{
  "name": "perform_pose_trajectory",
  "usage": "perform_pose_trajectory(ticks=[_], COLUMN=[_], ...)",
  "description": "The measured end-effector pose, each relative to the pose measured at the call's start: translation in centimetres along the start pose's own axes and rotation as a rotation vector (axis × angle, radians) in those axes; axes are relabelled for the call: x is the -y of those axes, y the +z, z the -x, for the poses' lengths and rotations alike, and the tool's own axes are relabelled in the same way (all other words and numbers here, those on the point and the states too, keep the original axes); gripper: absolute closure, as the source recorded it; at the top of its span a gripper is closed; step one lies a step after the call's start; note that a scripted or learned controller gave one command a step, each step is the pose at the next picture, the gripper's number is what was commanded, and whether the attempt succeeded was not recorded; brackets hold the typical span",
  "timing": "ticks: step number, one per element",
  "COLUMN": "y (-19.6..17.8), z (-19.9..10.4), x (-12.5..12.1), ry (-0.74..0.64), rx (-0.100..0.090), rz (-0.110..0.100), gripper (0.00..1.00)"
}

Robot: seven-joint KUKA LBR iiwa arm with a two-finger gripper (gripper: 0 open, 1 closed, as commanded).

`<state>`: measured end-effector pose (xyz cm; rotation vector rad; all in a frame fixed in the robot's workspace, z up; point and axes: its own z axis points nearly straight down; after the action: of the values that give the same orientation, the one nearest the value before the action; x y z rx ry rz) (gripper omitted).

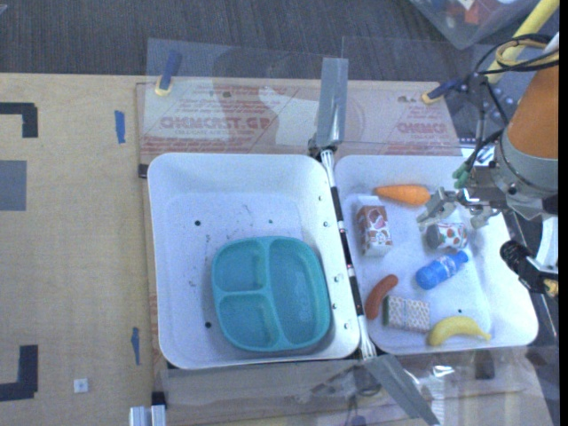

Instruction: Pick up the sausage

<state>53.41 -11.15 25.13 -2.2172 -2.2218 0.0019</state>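
Camera view: my gripper [453,209] hangs over the right bin [524,327], just above a small red-and-white can [447,235]; whether it is released or clenched, I cannot tell. The sausage [381,295] lies near the bin's left wall, beside a patterned packet [407,312]

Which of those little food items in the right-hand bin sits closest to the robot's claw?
The small round red-and-white item, directly under the gripper. The blue bottle lies just below it; the sausage, carrot and banana sit farther off.
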Motion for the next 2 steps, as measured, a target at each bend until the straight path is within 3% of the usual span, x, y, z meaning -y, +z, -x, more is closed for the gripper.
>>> perform_pose_trajectory(ticks=[1,2], y=[5.8,15.6], z=[5.0,9.5], x=[-2.8,-6.8], ry=[0.067,0.077], rx=[0.0,0.0], rz=[0.001,0.006], gripper=[0.0,0.0])
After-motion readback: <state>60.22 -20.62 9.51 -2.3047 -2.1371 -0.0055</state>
